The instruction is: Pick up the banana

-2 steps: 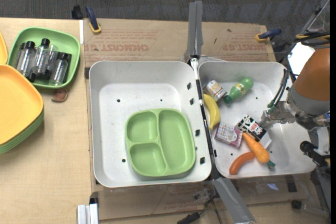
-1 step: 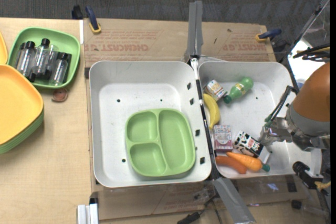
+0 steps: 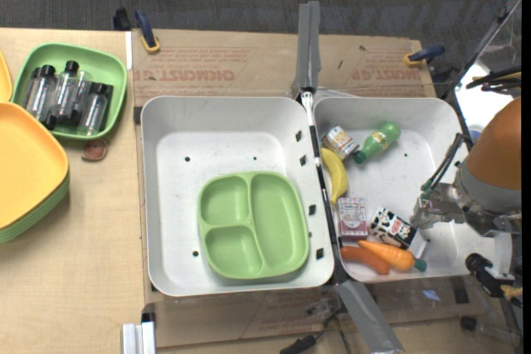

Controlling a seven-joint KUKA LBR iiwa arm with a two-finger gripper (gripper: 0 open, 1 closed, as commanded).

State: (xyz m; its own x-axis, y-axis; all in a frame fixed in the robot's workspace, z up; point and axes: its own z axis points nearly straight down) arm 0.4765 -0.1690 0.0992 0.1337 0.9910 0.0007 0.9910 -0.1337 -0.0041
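The banana (image 3: 334, 172) is yellow and lies lengthwise against the left wall of the right bin (image 3: 436, 116). It rests between a small can (image 3: 341, 142) above it and a pink card pack (image 3: 352, 217) below it. My gripper (image 3: 429, 210) hangs at the right side of the same bin, well to the right of the banana and not touching it. The arm's orange band (image 3: 502, 147) shows above it at the view's right edge.
Also in the right bin are a green bottle (image 3: 378, 140), a black-and-white box (image 3: 392, 228) and a carrot (image 3: 377, 256). The left bin (image 3: 166, 178) holds a green divided plate (image 3: 253, 225). On the bench at left are a green tray of bottles (image 3: 70, 91) and yellow plates (image 3: 25, 170).
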